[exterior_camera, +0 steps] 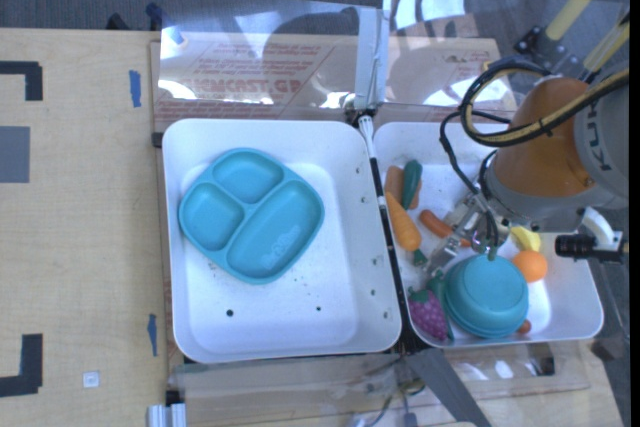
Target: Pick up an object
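Observation:
My gripper (466,237) hangs low in the right bin (575,315), above the toy food in its middle. Its metal fingers point down-left, just over a small orange carrot (437,223) and beside the rim of a stack of blue bowls (487,296). Nothing shows held between the fingers. A larger orange carrot (404,225), a brown sausage-like piece (394,181) and a dark green vegetable (412,183) lie along the bin's left side. Purple grapes (429,316) sit at the front left. An orange ball (532,266) and a yellow piece (524,238) lie to the right of my gripper.
The left bin (200,315) holds a blue divided plate (252,214). A metal divider (383,215) separates the two bins. Clear plastic sheeting (300,65) stands behind them. The arm's orange band (545,145) and black cables (480,115) hang over the right bin's back.

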Tool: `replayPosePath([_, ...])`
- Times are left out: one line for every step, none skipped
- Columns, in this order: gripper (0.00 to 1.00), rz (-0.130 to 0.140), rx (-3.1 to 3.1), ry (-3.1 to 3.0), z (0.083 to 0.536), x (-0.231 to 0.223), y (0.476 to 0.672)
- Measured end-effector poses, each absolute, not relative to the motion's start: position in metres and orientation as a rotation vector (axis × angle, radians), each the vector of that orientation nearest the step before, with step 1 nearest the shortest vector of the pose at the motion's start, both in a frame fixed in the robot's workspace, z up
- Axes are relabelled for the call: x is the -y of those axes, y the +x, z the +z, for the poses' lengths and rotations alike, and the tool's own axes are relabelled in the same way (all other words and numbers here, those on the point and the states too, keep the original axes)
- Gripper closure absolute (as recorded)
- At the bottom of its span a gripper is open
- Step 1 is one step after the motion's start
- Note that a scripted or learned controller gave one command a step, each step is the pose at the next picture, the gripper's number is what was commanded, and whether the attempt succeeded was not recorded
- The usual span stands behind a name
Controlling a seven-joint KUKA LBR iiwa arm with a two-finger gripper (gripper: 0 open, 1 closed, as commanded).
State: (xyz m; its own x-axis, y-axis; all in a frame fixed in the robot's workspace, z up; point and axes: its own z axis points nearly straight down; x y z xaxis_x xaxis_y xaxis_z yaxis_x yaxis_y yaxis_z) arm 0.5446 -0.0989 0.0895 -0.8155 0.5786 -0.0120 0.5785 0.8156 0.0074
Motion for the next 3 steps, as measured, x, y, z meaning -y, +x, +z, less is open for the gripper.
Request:
replayPosePath([0.0,0.001,-3.007,0.866,0.089,0.093,0.579])
replayPosePath([0.0,-0.003,-3.006,0.875,0.089,0.16,0.538])
replayPosePath([0.0,0.005,-3.029,0.775,0.089,0.108,0.573])
